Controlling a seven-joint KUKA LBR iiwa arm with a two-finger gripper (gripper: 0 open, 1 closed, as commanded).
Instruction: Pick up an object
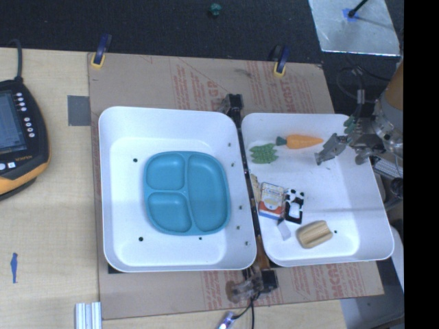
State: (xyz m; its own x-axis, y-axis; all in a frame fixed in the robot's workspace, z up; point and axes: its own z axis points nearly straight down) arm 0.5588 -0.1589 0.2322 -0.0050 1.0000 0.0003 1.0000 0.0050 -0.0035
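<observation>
Cardboard sheet (pixel 302 94) under the bins has red print running along its edges in several strips: too faint and skewed to read, no word comes out. Small packet (pixel 272 197) in the right bin (pixel 370 245) shows orange and white label graphics, lettering too small to make out. Teach pendant (pixel 17 136) at the left edge has a lit screen and a column of buttons, nothing on them readable at this size. No numbers, brands or signs legible anywhere else on the bench.
</observation>
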